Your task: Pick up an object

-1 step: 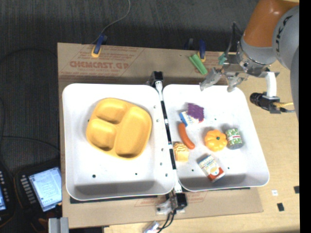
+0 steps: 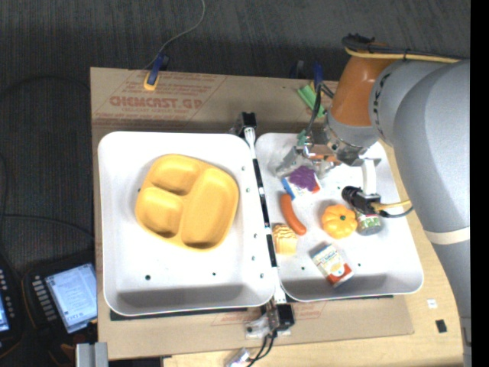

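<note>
My gripper (image 2: 308, 157) hangs low over the back of the right bin (image 2: 397, 281), just above a purple object (image 2: 305, 178) with a blue piece at its left. In front of that lie an orange-red sausage shape (image 2: 292, 214), a small orange pumpkin (image 2: 338, 220), a yellow waffle-like piece (image 2: 284, 239), a white and red carton (image 2: 333, 264) and a small can with a green label (image 2: 370, 225). I see nothing held in the gripper.
The left bin (image 2: 122, 281) holds a large yellow divided plate (image 2: 187, 199). A black divider runs between the two bins. The grey arm with its orange band (image 2: 359, 90) covers the right bin's far right corner. Brown cardboard lies under both bins.
</note>
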Available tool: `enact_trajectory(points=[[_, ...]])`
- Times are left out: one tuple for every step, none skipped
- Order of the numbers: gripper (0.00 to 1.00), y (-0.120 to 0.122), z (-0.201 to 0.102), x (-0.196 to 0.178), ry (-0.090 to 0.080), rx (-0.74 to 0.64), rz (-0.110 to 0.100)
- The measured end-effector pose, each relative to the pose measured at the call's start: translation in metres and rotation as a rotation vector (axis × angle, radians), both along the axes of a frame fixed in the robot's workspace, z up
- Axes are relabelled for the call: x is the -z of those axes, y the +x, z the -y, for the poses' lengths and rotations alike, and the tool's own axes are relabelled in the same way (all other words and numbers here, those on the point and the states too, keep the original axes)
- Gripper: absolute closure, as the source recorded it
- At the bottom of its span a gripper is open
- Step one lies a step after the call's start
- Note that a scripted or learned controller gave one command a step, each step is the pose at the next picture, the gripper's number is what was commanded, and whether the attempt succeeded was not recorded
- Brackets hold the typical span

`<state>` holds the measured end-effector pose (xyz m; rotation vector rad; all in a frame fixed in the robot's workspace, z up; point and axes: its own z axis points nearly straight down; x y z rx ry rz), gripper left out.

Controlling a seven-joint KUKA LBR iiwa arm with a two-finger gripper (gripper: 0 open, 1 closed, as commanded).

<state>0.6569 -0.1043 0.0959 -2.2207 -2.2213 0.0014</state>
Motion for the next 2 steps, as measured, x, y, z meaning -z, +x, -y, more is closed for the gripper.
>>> enact_trajectory(points=[[1.0,0.0,0.0,-0.01,-0.001,-0.001,0.0],[1.0,-0.105,-0.078,-0.089,0.0,-0.002,0.001]])
